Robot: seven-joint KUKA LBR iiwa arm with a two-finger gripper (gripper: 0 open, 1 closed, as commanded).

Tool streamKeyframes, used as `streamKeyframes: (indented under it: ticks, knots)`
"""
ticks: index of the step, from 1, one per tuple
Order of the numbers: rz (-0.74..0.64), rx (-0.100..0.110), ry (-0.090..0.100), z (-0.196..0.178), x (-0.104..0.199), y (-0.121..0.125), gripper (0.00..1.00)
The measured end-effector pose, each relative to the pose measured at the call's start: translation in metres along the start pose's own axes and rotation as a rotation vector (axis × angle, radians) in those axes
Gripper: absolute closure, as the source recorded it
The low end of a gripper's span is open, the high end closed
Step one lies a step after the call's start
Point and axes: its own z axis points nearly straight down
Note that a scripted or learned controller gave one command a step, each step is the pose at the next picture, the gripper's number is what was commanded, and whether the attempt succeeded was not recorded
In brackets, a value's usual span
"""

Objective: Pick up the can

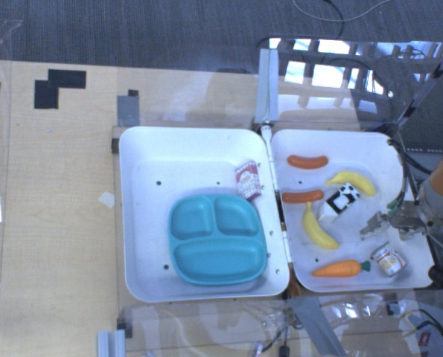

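On the bench sit two shallow white bins side by side, the left bin point(143, 199) and the right bin point(377, 143), their inner walls touching along the middle. One blue plate point(217, 238) with three compartments, the largest loose thing, lies in the left bin toward six o'clock. One grey arm point(441, 192) reaches in at three o'clock of the right bin, and its gripper point(381, 225) hangs over that bin's four o'clock part, fingers spread apart with nothing between them. Two bananas lie in the right bin: one banana point(319, 227) near the bin's centre, pointing toward six o'clock, and a second banana point(351, 180) toward one o'clock of it. One carrot point(340, 269) lies along the six o'clock wall. Two sausages: one sausage point(308, 161) at twelve o'clock, another sausage point(301, 196) at nine o'clock against the left wall. One white block with black marks point(342, 198) sits between the bananas. One small red and white packet point(248, 180) lies in the left bin at two o'clock. One can point(389, 261) lies at five o'clock of the right bin, just right of the carrot's green end: small, pale, tipped on its side, with a light label and its round end showing, just below the gripper and not touching it
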Motion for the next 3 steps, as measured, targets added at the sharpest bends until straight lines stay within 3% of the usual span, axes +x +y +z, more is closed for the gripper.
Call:
streamKeyframes:
  ticks: [1, 2, 3]
  knots:
    - [0.02, -0.01, 0.003, 0.038, 0.004, 0.004, 0.0]
    - [0.067, -0.015, -0.006, 0.038, 0.019, 0.003, 0.0]
    - [0.031, -0.014, -0.001, 0.038, 0.01, 0.081, 0.0]
